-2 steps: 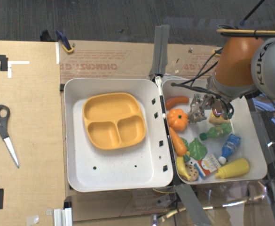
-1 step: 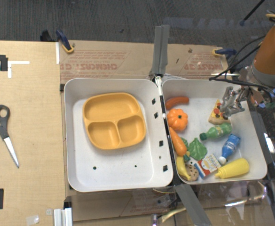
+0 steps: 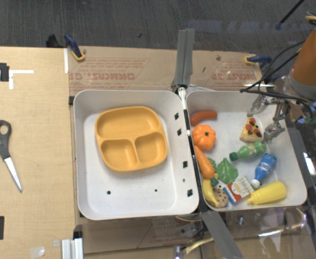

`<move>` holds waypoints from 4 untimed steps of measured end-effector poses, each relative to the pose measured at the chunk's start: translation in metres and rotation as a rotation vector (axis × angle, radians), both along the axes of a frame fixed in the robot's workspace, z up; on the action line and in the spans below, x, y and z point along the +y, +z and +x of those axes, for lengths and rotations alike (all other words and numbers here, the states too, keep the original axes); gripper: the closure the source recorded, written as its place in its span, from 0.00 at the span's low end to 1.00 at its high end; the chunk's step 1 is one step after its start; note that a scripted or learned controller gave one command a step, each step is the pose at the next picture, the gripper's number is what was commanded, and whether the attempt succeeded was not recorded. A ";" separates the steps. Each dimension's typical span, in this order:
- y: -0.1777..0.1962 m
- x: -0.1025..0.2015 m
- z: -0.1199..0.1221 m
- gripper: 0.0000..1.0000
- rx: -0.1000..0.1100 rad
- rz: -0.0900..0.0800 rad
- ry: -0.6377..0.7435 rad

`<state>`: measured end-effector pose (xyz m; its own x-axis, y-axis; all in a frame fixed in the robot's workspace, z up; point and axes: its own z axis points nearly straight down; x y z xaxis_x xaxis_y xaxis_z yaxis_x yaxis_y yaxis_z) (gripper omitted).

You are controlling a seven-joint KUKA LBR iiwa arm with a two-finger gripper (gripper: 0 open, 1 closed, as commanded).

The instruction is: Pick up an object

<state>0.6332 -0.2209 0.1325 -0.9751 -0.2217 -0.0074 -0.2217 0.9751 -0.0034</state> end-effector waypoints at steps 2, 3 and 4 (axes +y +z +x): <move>-0.034 -0.002 -0.038 0.00 -0.008 0.001 -0.242; -0.034 0.018 -0.007 0.00 0.006 0.004 -0.347; -0.038 0.066 0.018 0.00 0.000 0.005 -0.529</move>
